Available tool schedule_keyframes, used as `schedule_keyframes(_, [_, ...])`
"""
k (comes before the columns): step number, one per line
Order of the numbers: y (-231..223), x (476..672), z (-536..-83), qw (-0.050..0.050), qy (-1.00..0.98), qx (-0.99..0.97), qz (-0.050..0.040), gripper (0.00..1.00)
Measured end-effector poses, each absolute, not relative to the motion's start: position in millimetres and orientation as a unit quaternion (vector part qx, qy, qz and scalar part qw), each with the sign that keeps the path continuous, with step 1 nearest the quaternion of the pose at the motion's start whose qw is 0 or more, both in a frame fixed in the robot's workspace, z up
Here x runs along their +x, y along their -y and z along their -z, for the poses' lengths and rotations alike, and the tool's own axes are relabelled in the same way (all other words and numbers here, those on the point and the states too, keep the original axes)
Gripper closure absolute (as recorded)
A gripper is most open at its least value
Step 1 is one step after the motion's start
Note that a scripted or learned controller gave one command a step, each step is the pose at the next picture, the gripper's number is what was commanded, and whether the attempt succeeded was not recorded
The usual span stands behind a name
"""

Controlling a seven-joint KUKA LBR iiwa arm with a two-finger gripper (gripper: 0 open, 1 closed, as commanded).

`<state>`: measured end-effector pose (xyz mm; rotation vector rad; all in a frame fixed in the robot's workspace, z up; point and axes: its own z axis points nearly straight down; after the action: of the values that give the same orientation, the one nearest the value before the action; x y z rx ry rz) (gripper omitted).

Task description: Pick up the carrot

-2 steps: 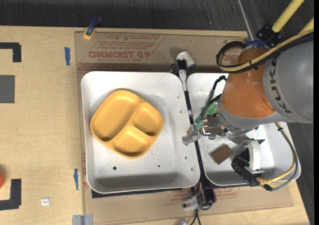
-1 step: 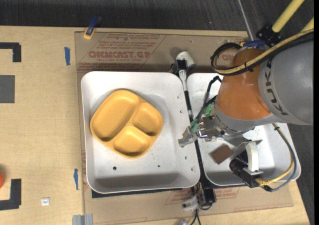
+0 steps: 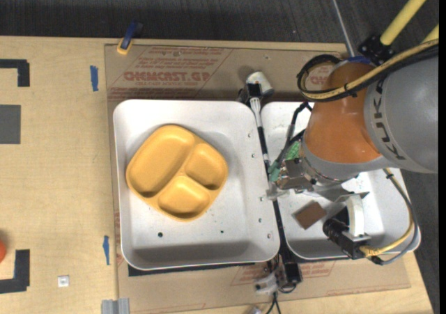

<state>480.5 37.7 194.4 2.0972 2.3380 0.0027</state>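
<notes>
Arm (image 3: 362, 124): reaches over the right bin (image 3: 390, 236).
Pincer: hidden beneath the wrist, state cannot be told.
Left bin (image 3: 139, 236): holds a yellow divided plate (image 3: 177, 170).

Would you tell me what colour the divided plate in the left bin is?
The divided plate is yellow-orange, plain with no pattern, clearest in the camera view, against the white left bin.

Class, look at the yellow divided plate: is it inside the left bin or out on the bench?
Inside. The yellow plate lies flat on the floor of the left bin, with white rim showing all around it.
</notes>
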Motion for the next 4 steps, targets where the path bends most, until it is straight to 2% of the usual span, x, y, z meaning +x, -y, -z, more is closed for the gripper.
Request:
schedule_keyframes(1, [-39.1, 480.0, -263.2, 0.001, -0.648, 0.762, -0.0005, 1.00])
schedule_keyframes(2, [-39.1, 479.9, -263.1, 0.000, -0.648, 0.762, -0.0003, 0.00])
schedule_keyframes(3, [-99.9, 487.8, -171.0, -0.001, -0.626, 0.780, 0.0014, 0.00])
schedule_keyframes(4, [-138.5, 549.1, -110.9, 0.006, -0.647, 0.763, -0.0062, 0.00])
